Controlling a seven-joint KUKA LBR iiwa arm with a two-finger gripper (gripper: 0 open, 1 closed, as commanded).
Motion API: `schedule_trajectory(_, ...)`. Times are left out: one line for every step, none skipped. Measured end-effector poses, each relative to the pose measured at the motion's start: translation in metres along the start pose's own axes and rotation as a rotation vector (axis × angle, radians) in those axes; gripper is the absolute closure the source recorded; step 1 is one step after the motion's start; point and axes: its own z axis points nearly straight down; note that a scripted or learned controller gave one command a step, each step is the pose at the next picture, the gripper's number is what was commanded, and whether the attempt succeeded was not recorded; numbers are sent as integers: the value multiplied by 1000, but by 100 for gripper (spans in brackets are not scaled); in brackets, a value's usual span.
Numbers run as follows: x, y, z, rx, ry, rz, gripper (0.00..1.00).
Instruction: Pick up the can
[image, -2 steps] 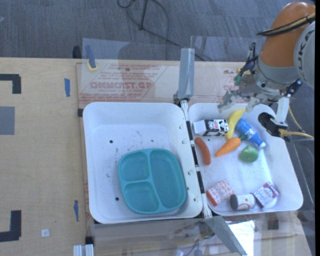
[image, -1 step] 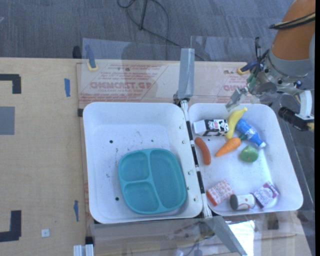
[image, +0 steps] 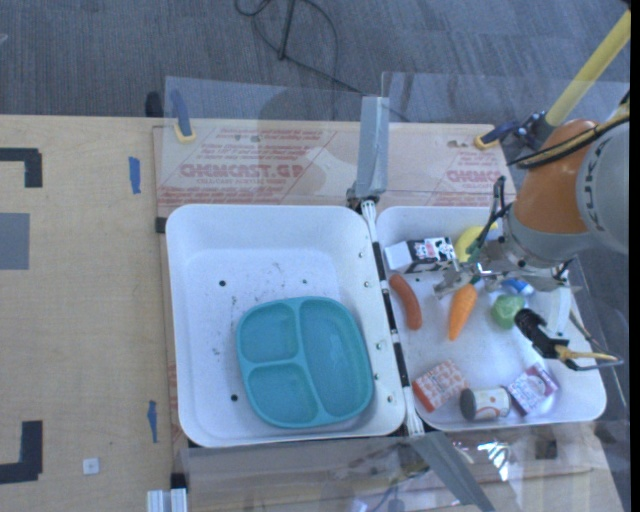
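Two white bins sit side by side on the surface (image: 80, 300), and the tool (image: 478, 270) hangs over the right bin (image: 590, 400), low among its clutter; whether it is wide or narrow I cannot tell. An orange carrot (image: 460, 310) lies just below it at 6 o'clock, a sausage (image: 406, 300) toward 8 o'clock. The can (image: 484, 403) lies on its side near the bin's front edge, at 6 o'clock from the tool and well apart. The approach seems in hand, nothing gripped. Next move, likely: travel toward the front edge, line up across the can's body, then descend.
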Motion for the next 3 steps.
schedule_trajectory(48, 32, -46, 0, 0, 210, 0)
schedule_trajectory(-5, 65, -82, 1, -1, 264, 0)
schedule_trajectory(-17, -15, 5, -4, 0, 279, 0)
